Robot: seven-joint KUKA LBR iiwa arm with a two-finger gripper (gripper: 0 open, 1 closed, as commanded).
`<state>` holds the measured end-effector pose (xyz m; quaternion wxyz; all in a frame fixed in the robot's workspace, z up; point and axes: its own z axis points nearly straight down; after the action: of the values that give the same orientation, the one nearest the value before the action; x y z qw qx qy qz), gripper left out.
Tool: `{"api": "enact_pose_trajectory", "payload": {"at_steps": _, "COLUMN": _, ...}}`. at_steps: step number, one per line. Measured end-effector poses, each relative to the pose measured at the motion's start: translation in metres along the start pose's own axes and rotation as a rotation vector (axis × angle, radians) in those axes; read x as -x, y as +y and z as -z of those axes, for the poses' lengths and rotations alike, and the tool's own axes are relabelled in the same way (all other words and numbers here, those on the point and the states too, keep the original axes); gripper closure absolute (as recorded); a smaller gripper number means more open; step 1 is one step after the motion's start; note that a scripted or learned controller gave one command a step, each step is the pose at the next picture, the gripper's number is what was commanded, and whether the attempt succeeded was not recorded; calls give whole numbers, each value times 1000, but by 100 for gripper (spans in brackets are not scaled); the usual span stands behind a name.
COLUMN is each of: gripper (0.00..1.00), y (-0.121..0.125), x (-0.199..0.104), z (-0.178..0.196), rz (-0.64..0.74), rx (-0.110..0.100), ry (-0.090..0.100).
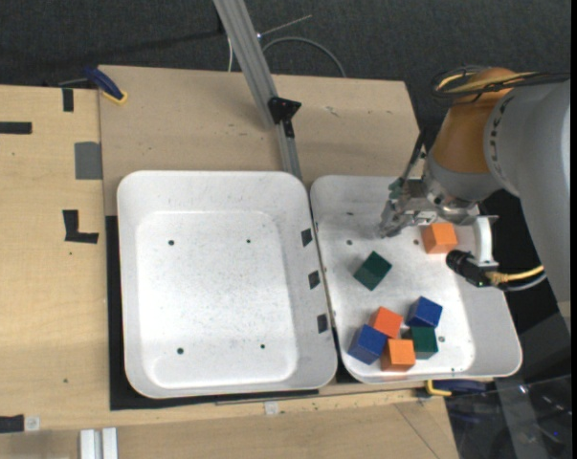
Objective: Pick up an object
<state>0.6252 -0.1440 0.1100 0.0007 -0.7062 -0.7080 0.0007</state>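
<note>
Gripper (395, 220) is down in the right bin (350, 199), hovering over bare floor near the upper part of it, and from this slant I can't tell how the jaws stand, since they are too dark and small to read. Nothing shows between them, so no block is held. Candidates are plenty: an orange block (438, 237) sits just right of the gripper, tucked under the wrist; a green block (372, 271) lies alone below it, tilted on the diagonal; further down there's a tight cluster, with a blue block (366, 343), a second orange one (387, 321), another blue (426, 311), a darker green (424, 340) and an orange (399, 354) all touching or nearly so. Best bet, I'd say, is the lone green block: clear space all round it. To do it well, centre over it, turn the wrist to match its diagonal faces, and descend straight. The cluster looks risky, with neighbours in the fingers' way. The left bin (135, 199) plays no part.
</note>
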Motion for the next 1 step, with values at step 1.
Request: {"api": "enact_pose_trajectory", "payload": {"at_steps": 1, "gripper": 100, "y": 2, "x": 5, "z": 63, "rz": -1, "rx": 7, "ry": -2}}
